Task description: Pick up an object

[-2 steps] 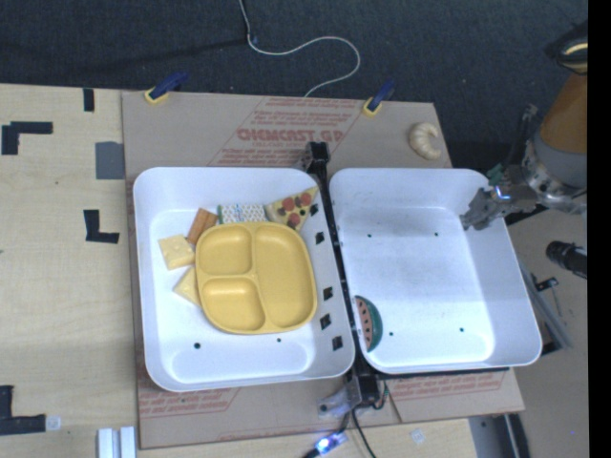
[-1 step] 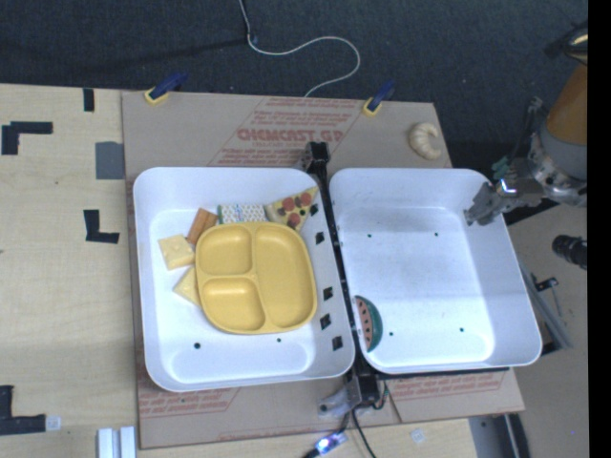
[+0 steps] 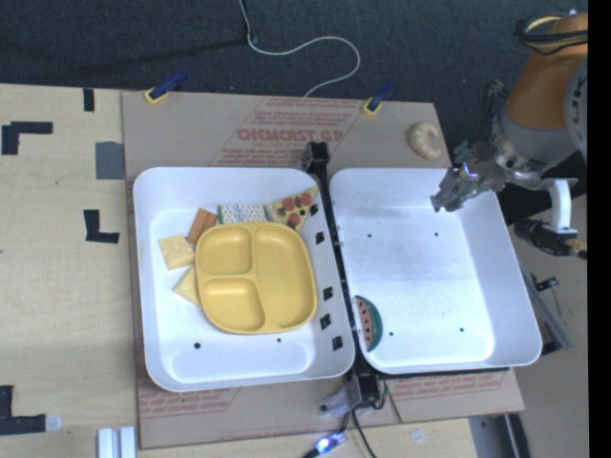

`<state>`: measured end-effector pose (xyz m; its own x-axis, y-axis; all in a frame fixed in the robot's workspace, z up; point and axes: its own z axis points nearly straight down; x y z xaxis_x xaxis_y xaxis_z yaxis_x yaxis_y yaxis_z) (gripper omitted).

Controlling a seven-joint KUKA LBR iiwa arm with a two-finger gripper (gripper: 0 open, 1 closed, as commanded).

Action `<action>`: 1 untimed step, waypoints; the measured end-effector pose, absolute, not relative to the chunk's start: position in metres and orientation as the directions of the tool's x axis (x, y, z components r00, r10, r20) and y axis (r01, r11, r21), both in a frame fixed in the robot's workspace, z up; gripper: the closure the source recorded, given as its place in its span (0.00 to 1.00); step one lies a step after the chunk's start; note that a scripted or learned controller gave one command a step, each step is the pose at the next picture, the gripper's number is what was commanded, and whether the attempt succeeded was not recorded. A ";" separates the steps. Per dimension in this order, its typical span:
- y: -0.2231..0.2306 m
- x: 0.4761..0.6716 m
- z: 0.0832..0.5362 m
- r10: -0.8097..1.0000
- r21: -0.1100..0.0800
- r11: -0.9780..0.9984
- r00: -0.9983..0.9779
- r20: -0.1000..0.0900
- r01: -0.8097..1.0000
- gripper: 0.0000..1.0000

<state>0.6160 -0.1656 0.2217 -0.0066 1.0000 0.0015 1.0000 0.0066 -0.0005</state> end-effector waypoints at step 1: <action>-0.115 0.623 0.215 1.000 -0.001 0.006 -0.006 0.001 1.000 1.00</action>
<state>0.6230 -0.1149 0.2149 -0.0062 1.0000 0.0012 1.0000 0.0062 -0.0015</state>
